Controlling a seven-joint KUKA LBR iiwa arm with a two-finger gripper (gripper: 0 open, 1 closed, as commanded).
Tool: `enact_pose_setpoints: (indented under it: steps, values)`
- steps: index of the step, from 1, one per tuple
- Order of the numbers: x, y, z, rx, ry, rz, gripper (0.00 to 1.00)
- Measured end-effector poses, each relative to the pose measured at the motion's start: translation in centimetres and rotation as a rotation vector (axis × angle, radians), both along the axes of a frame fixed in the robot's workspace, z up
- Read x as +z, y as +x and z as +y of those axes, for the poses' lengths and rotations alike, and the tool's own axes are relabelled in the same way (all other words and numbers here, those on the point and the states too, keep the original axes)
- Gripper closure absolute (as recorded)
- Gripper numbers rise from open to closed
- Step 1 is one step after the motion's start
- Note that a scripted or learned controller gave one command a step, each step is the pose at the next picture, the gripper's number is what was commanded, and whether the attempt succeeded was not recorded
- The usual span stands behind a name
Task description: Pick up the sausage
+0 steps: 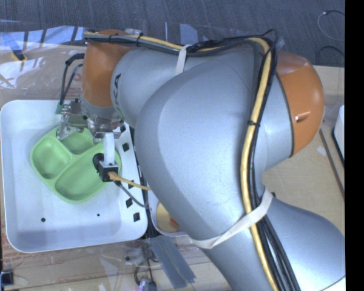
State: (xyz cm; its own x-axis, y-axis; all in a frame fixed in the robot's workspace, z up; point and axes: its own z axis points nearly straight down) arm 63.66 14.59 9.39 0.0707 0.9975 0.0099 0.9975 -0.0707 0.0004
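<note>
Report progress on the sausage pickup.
Done: the arm has reached over the left bin, and its tool sits at the green divided tray. In hand: nothing I can see. Left: the whole pickup; the sausage can't be made out here.

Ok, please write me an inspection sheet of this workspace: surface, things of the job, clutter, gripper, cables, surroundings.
Surface: shallow white plastic bin on the left, small dark specks on its floor; the second bin is mostly hidden by the arm.
Job's things: sausage, nothing seen.
Clutter: light green plastic divided plate in the left bin; a pale round item peeks from under the arm, identity unclear.
Gripper: two-finger gripper low over the plate's upper compartment; finger state unclear.
Cables: black and yellow cables strapped along the grey arm.
Surroundings: dark grey carpet; wooden bench edge.
</note>
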Motion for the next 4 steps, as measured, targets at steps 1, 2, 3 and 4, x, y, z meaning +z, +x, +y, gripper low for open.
enact_pose_setpoints:
  steps: [1,2,3,4]
  values:
    - [-0.1,1.9,6.1,-0.106,-0.023,0.018,0.0]
    - [2.5,1.9,7.2,-0.371,-0.011,0.009,0.0]
    - [2.7,1.8,5.7,-0.385,-0.012,0.011,0.0]
    - [1.2,0.3,6.7,-0.549,0.001,-0.023,0.0]
